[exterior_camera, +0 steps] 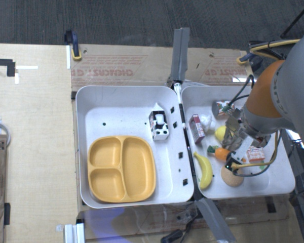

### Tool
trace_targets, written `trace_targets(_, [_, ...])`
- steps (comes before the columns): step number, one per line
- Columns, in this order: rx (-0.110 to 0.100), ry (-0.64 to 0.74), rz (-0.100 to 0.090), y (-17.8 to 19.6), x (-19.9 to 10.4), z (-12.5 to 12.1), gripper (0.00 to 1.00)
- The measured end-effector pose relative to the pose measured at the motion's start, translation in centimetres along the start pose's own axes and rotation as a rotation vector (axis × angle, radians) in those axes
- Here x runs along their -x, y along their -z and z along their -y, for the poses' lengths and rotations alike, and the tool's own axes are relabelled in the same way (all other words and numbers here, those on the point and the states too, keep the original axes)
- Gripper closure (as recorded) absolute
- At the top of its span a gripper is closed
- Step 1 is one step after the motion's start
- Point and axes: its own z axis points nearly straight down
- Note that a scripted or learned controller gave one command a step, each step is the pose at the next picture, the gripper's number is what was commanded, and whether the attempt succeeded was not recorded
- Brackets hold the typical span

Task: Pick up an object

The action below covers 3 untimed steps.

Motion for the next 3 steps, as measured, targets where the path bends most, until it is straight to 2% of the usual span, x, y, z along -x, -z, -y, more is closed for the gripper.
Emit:
trace_targets(1, [0.005,0.111,-0.002,5.1,1.6,3.6,1.00])
trace_targets(2, [0.008,0.265,-0.001,9.3,-8.0,2.9,1.00])
trace_targets(3, [0.008,0.264,0.000,9.3,-8.0,2.9,0.00])
